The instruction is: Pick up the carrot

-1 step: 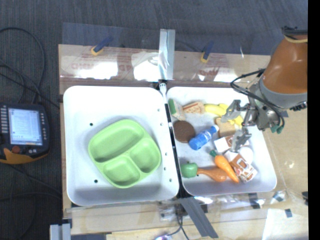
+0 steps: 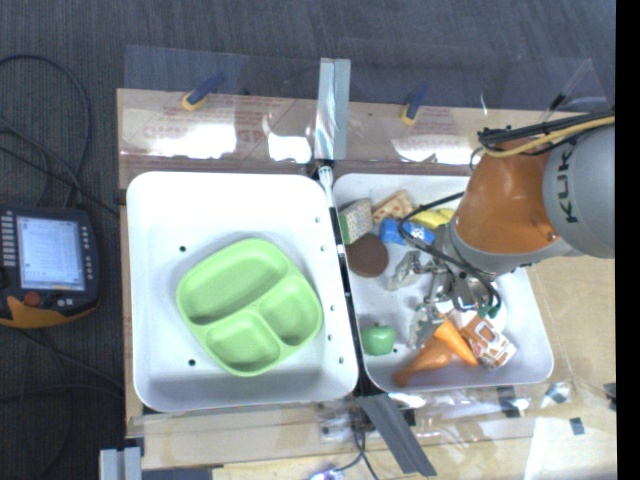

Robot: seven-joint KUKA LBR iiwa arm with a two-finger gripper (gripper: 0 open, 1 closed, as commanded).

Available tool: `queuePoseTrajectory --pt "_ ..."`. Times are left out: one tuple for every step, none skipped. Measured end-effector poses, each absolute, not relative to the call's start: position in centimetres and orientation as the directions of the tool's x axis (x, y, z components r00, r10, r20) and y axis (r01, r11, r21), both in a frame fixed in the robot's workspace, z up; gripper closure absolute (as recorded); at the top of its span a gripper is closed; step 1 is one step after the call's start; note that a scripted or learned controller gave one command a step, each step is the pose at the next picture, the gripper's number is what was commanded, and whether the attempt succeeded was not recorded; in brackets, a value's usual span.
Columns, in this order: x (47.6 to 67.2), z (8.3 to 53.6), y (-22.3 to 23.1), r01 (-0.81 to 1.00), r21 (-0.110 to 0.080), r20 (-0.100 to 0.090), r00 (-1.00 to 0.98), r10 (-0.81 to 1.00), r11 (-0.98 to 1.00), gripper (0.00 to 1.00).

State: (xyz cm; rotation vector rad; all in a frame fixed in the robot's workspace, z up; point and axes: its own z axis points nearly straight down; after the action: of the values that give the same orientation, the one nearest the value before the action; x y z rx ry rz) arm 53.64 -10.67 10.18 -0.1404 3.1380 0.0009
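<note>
A: Where the right bin (image 2: 535, 363) holds the toys, we see the gripper (image 2: 440, 303) hanging just above the carrot (image 2: 440, 348).

B: We cannot tell if it grips. The green apple (image 2: 378, 340) sits beside.

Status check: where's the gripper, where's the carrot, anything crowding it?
Gripper low in right bin, just above carrot. Carrot lying near front wall, not seen between fingers. Orange-and-white packet touching its right side; green apple to its left, apart.
</note>
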Motion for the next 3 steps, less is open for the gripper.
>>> queuePoseTrajectory --pt "50.3 9.2 -10.5 -0.117 -0.007 -0.028 -0.993 -0.117 0.993 0.0" --pt "50.4 9.9 -10.5 -0.118 -0.007 -0.022 -0.993 -0.118 0.993 1.0" --pt "54.3 24.3 -7.5 -0.235 -0.003 -0.01 -0.972 -0.235 0.972 1.0"
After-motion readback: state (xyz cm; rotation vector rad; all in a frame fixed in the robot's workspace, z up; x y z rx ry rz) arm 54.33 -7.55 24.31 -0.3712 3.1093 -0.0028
